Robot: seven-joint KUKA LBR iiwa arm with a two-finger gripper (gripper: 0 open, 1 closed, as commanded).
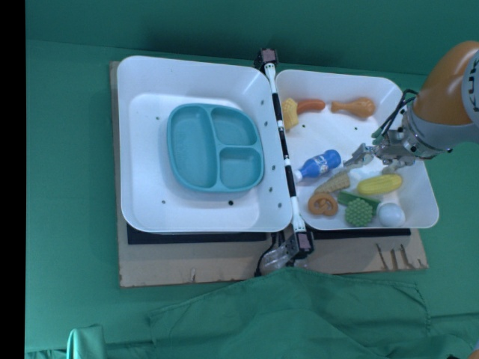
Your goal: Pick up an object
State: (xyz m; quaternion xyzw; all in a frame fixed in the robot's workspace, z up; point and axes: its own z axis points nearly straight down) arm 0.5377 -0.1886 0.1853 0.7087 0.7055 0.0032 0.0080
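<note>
Gripper [364,155], finger state unclear, hovers just right of blue bottle [319,163]: light, stiff, slippery; grasp mid-body.

Blue bottle [320,163] lying tilted in right bin [419,215]; white cap lower-left.

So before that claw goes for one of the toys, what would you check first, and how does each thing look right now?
1. Claw over the right bin: ok.
2. Something within reach: ok, the blue bottle and yellow corn lie close by.
3. Claw open or shut: cannot tell.
4. Claw already holding something: cannot tell.
5. Target free of neighbours: not ok, corn, pretzel and green ball lie crowded together.
6. Left bin's teal tray out of the way: ok.
</note>
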